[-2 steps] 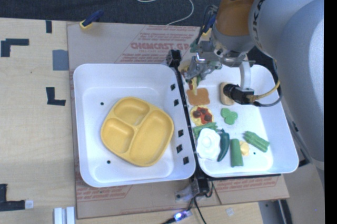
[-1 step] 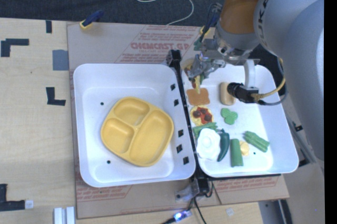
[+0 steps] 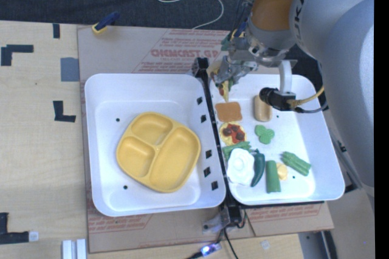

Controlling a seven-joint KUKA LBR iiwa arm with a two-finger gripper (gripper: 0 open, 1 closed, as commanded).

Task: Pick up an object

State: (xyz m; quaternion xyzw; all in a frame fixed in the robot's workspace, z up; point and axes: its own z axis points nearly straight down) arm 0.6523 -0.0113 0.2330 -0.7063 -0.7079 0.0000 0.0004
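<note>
From above, the gripper (image 3: 226, 78) is hanging over the far left corner of the right bin (image 3: 316, 188). I cannot tell if it is holding anything. Just below it, a brown toast slice (image 3: 228, 110) is lying flat by the bin's left edge, so I am guessing that is the thing it is going for. More toy food is sitting along that edge and the near edge: a pizza slice (image 3: 231, 132), a fried egg (image 3: 239, 166), green peppers (image 3: 271, 177). A yellow divided plate (image 3: 159, 151) is resting alone in the middle of the left bin (image 3: 97, 179).
</note>
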